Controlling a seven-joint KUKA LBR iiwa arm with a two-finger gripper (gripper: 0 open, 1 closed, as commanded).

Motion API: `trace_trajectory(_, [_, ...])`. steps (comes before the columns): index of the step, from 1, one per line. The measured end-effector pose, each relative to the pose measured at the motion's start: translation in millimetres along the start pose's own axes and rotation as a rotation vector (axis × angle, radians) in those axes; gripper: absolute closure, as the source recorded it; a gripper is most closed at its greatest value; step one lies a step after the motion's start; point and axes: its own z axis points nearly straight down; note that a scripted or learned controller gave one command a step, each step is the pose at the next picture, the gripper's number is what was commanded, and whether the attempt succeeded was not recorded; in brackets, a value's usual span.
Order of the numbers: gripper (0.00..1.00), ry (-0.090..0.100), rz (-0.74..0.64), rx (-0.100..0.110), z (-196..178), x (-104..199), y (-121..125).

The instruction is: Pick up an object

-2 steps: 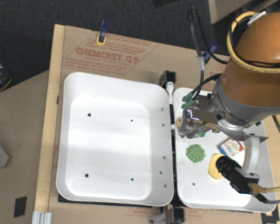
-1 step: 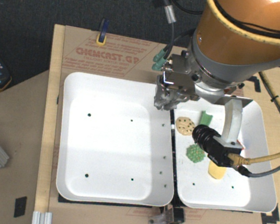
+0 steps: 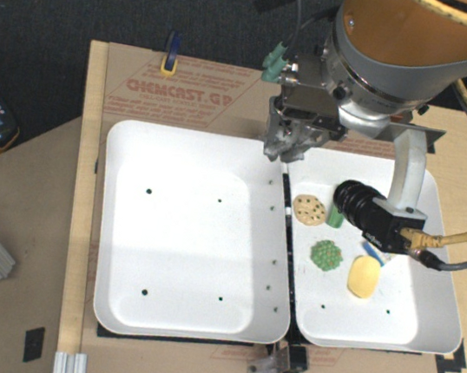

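At the far end of the ridge where the two bins meet, the tool point(image 3: 285, 148) hangs over the rims, its dark metal tips drawn close together with nothing seen between them. The left bin point(image 3: 125, 208) offers a broad, smooth white floor (only small dark dots mark it). The right bin point(image 3: 422, 330) is more crowded: a round, speckled tan cookie point(image 3: 308, 209) lies just beside the dividing rim, a bumpy green cluster point(image 3: 325, 255) sits near it, and a smooth yellow lemon-like piece point(image 3: 364, 277) rests just right of that. A black cylindrical fitting point(image 3: 370, 213) on a white bracket overhangs this bin's far side. Brown cardboard point(image 3: 187, 90) lies flat under both bins on the counter.
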Motion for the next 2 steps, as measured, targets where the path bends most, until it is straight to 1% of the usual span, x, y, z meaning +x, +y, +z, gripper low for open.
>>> trace_trajectory(1, [0.00, -0.003, 0.001, 0.007, 3.3, -0.6, -0.4])
trace_trajectory(2, [1.00, -0.002, 0.000, 0.003, -7.5, 0.1, 0.2])
